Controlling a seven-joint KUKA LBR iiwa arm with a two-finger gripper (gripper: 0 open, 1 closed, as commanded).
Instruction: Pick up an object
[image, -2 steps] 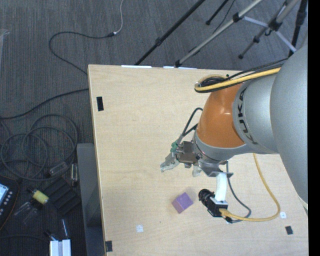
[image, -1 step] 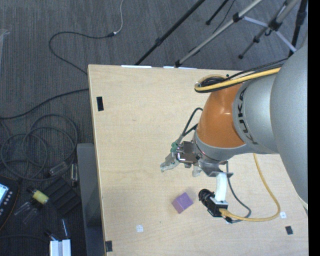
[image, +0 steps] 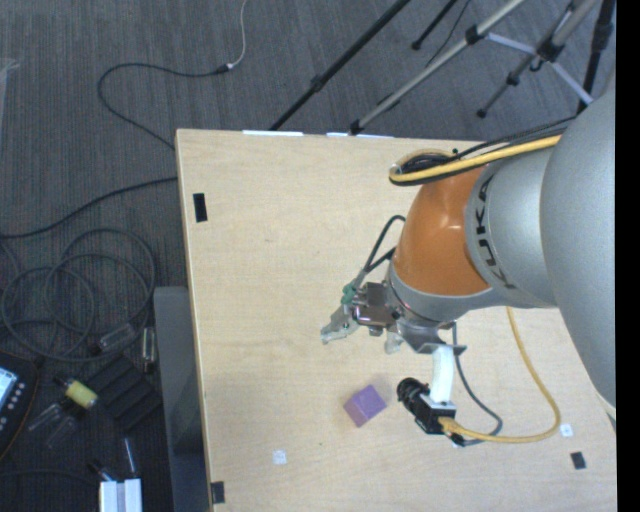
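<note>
**A:** What does the overhead camera show?

**B:** A pale wooden surface (image: 270, 300) takes up the centre and lower part of the frame, with dark carpet and loose cables to the left. A grey arm with an orange band (image: 440, 240) reaches in from the right. Its gripper (image: 365, 320) sits near the middle of the frame, over bare wood.

**A:** Is it carrying anything?

**B:** Nothing can be seen between the fingers. One metal fingertip (image: 335, 330) pokes out to the left, but the wrist hides the rest, so how wide the tool stands cannot be told.

**A:** And the object to pick up?

**B:** A small purple block (image: 365, 404) lies flat on the wood in the lower middle of the frame, just below the gripper and apart from it.

**A:** What might go wrong?

**B:** The gripper seems offset up and to the left of the block, so a straight descent would probably close on bare wood. A finger clipping one corner could also nudge the block away.

**A:** Which way does the block point?

**B:** It looks nearly square, turned diagonally to the frame, corners toward top and bottom. Any long axis is slight, running lower left to upper right.
</note>
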